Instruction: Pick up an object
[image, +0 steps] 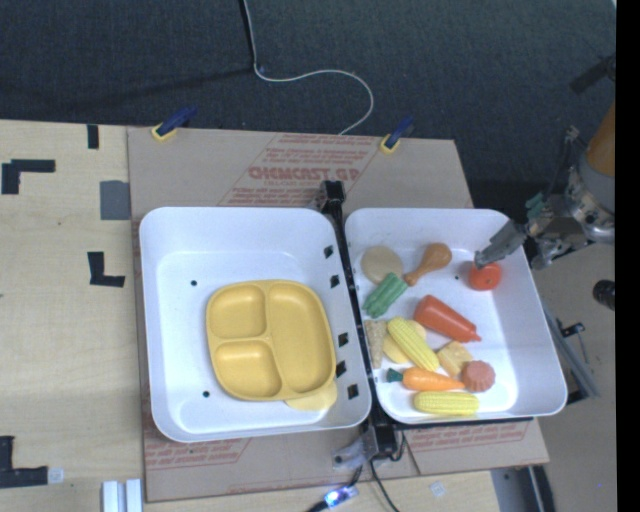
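The right bin (535, 330) holds several toy foods. Among them are a small red tomato (485, 277), a brown drumstick (430, 262), a beige round piece (381, 264), a green vegetable (385, 294), a red-orange pepper (445, 318), two corn cobs (412, 344) (446, 403), an orange carrot (432, 380) and a pink round piece (478, 376). My gripper (492, 250) reaches in over the bin's upper right corner. Its tip hangs just above and right of the tomato, and nothing visibly sits in it.
The left bin (170, 300) carries a yellow divided plate (270, 338). A black divider with clips (345, 300) runs between the bins. Both bins rest on a cardboard sheet (290, 170). A white cable (320, 75) loops behind it.
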